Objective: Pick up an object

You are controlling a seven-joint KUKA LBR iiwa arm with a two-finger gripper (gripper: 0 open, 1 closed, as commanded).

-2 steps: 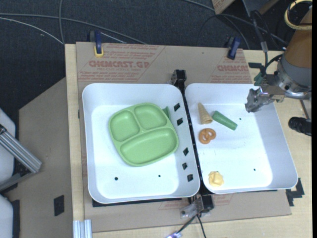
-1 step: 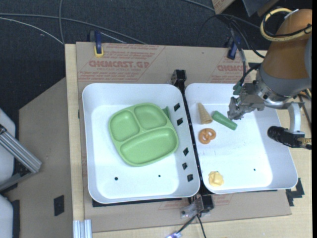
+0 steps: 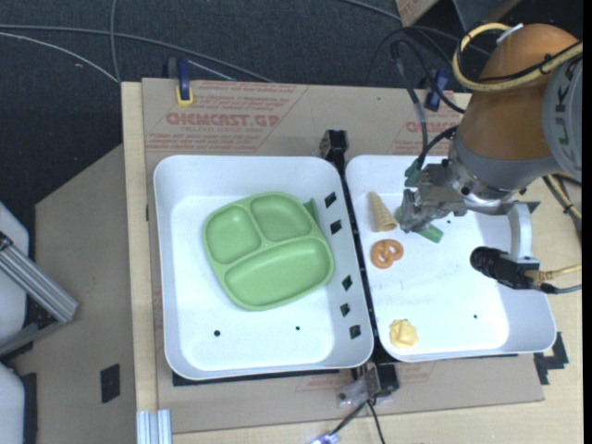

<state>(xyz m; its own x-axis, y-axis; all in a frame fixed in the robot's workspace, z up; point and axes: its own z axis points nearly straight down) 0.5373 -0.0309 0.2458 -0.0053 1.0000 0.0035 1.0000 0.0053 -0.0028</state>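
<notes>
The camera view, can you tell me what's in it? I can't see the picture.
A grey and orange robot arm lowers its claw into the right white bin, beside a cone, a pretzel and a small yellow piece. The left white bin holds a green divided plate.

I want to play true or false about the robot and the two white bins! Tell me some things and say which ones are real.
1. A green divided plate lies in the left bin. True.
2. The pretzel sits on the green plate. False: it lies in the right bin, near the divider.
3. The robot's gripper is above the right bin. True.
4. The ice cream cone is in the left bin. False: it lies in the right bin, just behind the pretzel.
5. A small yellow thing rests near the front of the right bin. True.
6. The green plate has only one compartment. False: it has three.
</notes>
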